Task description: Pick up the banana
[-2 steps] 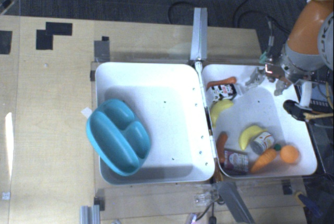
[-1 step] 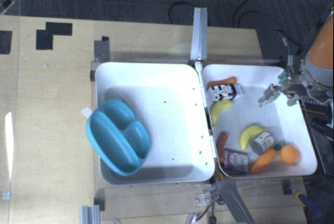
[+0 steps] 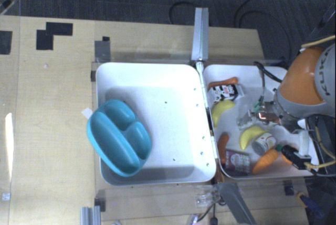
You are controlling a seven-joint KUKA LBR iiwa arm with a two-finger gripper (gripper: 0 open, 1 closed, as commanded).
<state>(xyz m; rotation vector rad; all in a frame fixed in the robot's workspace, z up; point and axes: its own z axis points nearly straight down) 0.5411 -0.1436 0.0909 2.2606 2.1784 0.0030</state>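
Bananas bruise easily, and the banana (image 3: pixel 250 136) here lies in the right bin (image 3: pixel 311 162), just below the claw (image 3: pixel 261 115) and slightly to its left, near but apparently not touching it. The claw hangs over the middle of that bin beneath the orange band (image 3: pixel 303 81) of the arm, and I cannot tell how it is set, since the metal parts blur together against the white floor. Nothing can be seen gripped by it. By my judgement the fruit will be light, fairly firm under its skin, smooth and a little slippery, and curved, so a grip across the thick middle of the curve should seat best; the tapering ends would likely slide out or let it swing. Pressure ought to be modest, enough to hold without denting the flesh. Crowding is the main difficulty: a small can (image 3: pixel 264 142) sits just below the claw, touching or nearly touching the banana's right end, a carrot (image 3: pixel 266 160) lies further below, and a dark packet (image 3: pixel 237 160) and a reddish sausage-like piece (image 3: pixel 223 143) lie below and to the left. A second yellow fruit (image 3: pixel 222 109), perhaps a lemon or another banana end, rests to the claw's left, beside a printed carton (image 3: pixel 224 92) up and left. Far to the left, in the other bin (image 3: pixel 157 74), a blue divided dish (image 3: pixel 119 136) stands well apart from all this. The desk (image 3: pixel 47 129) lies beyond.
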